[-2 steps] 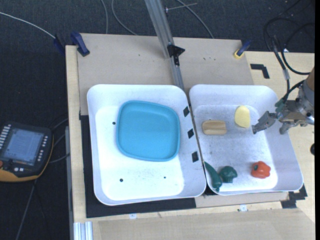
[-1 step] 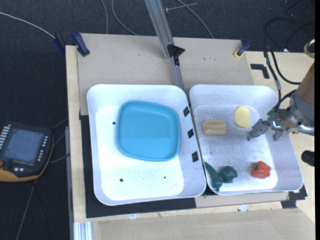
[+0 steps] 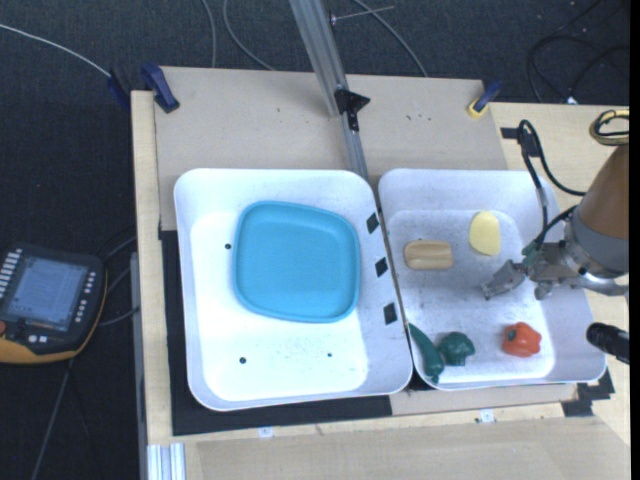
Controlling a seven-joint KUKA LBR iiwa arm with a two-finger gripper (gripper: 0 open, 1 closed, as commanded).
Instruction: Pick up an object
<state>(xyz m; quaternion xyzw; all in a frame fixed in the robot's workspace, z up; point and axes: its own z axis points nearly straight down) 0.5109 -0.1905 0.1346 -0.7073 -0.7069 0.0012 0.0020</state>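
Observation:
The right bin (image 3: 420,190) holds a yellow rounded object (image 3: 485,233), a tan bread-like piece (image 3: 428,255), a green toy vegetable (image 3: 447,349) and a red tomato-like object (image 3: 520,339). My gripper (image 3: 522,284) hangs low over the right part of this bin, just above the red object and below-right of the yellow one. Its fingers (image 3: 498,286) are spread open and nothing sits between them. The arm comes in from the right edge.
The left bin (image 3: 200,298) carries a blue square plate (image 3: 297,260). A metal pole (image 3: 325,43) slants down to the gap between the bins. A black cable (image 3: 535,168) loops near the arm. A handheld pendant (image 3: 45,298) lies off the bench at left.

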